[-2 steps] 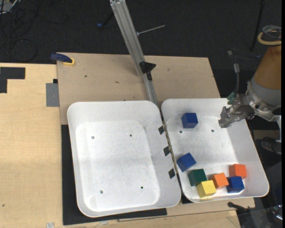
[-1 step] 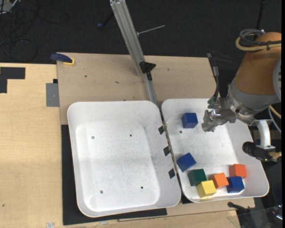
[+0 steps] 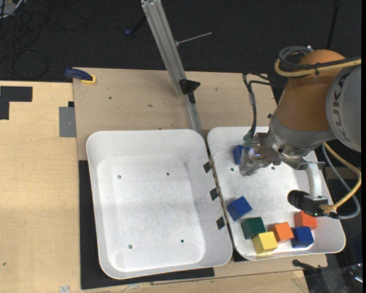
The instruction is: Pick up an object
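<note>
My arm [image 3: 311, 102] comes in from the right side of the view, its orange band bulging at the top and grey casing below it. My wrist bends down and leftward, ending in my gripper [image 3: 251, 163], which points downward, low at the upper left of the right-hand bin. Cables loop round my wrist.

Two shallow white plastic bins sit side by side on the wooden bench [image 3: 140, 99], the left bin [image 3: 104, 148] beside the right bin [image 3: 222, 139], which holds a cluster of small cubes [image 3: 274, 227] at its near end, another cube [image 3: 238, 154] farther back beside the gripper [image 3: 251, 163].
</note>
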`<state>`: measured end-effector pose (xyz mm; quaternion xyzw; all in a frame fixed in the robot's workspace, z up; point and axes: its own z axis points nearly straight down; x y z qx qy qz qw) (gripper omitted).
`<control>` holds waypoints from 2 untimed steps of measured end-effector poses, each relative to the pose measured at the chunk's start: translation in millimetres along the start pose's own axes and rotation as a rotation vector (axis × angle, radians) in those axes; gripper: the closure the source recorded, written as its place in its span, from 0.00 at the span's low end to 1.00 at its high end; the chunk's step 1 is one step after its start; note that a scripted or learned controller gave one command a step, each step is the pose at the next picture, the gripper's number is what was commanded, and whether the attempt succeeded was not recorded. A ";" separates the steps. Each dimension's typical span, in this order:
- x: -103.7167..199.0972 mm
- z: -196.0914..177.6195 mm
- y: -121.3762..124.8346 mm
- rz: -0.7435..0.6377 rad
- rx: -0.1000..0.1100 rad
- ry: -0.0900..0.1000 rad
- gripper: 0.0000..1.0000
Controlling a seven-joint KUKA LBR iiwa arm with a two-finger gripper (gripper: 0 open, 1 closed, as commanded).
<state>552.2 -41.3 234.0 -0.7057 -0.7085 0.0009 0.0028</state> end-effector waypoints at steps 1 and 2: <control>46.4 2.5 -24.9 0.000 0.001 0.000 1.00; 106.0 -2.5 -39.3 -0.002 0.000 0.000 1.00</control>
